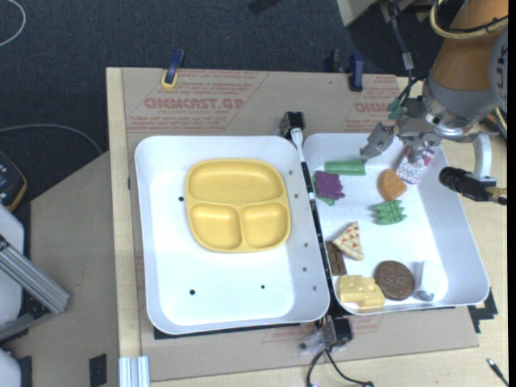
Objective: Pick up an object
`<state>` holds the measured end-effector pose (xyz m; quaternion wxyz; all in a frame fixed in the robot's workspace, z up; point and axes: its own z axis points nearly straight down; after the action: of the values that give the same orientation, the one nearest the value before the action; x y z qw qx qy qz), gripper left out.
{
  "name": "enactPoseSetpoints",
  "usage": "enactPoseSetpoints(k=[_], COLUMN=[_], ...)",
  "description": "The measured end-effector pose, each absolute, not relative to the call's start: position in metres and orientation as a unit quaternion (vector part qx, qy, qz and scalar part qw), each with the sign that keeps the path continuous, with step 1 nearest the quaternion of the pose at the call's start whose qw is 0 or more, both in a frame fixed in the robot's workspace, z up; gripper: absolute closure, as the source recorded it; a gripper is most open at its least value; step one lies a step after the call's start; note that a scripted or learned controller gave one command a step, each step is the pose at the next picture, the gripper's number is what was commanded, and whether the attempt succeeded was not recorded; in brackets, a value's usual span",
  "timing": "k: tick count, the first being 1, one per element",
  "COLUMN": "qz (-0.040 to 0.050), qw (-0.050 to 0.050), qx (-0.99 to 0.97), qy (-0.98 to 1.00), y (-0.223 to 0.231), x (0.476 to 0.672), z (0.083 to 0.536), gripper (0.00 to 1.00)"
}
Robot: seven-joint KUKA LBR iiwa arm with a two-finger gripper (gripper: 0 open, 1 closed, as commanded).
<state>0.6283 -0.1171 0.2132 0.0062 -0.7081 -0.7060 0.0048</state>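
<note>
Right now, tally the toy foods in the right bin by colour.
Green: 2, a long pod and a leafy piece
Purple: 1
Orange: 1
Yellow: 2, pizza slice and cheese
Brown: 1, cookie
Total: 7

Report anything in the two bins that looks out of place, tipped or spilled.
Nothing stands out. The yellow divided plate lies flat in the left bin, and the toy foods, among them the pizza slice and brown cookie, lie scattered inside the right bin.
</note>
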Motion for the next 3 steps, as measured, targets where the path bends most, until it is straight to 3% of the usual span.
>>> enactPoseSetpoints(k=[1, 2, 3], qz=[0.0003, 0.0012, 0.0022], qw=[0.000, 0.002, 0.003], qx=[-0.707, -0.707, -0.707], qy=[-0.707, -0.707, -0.707], y=[-0.117, -0.123, -0.125], x=[0.631, 0.639, 0.632], z=[0.222, 0.168, 0.105], gripper=[0.00, 0.00, 0.00])
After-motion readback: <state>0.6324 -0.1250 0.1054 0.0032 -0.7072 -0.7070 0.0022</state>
